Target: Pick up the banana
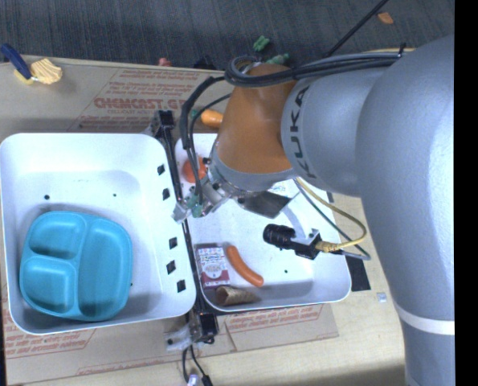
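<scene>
A: Where is the end effector (197, 203)?
B: Low over the right shallow white plastic bin (335, 284), by the divide; whether it is open or closed, I cannot tell.
A: And the banana?
B: Cannot make it out. A thin orange carrot-like piece (245, 265) lies beside a small red-and-white packet (213, 264); a blue sectioned plastic tray (76, 264) sits in the left white bin (78, 155).

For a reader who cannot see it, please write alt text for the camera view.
A large grey robot arm with an orange band reaches from the right over the right white bin, hiding much of it. Near that bin's front lie an orange carrot-like piece, a small red packet and a brown item. The left white bin holds a blue divided tray.
</scene>
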Tool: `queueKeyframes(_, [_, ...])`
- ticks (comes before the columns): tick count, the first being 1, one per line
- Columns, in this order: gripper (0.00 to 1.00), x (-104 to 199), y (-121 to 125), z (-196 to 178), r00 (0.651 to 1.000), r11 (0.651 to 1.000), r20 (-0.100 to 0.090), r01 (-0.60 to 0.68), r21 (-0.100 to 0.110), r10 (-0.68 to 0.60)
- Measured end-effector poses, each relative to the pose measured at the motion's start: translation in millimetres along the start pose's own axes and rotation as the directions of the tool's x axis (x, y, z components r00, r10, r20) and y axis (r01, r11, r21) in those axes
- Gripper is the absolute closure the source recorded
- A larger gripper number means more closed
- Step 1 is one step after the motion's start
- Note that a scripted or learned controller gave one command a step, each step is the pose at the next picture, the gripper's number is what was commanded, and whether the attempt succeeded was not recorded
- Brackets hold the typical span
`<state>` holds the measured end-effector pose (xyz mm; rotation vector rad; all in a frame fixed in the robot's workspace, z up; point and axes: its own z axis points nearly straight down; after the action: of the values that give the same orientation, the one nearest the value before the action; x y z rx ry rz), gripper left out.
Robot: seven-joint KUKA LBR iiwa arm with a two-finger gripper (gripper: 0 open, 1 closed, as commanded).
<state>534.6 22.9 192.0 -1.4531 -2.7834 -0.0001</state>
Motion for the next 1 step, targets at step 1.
queueKeyframes(1, [1.00,-31.6,49.3,0.3,0.993,0.993,0.001,-0.119,0.001,0.119])
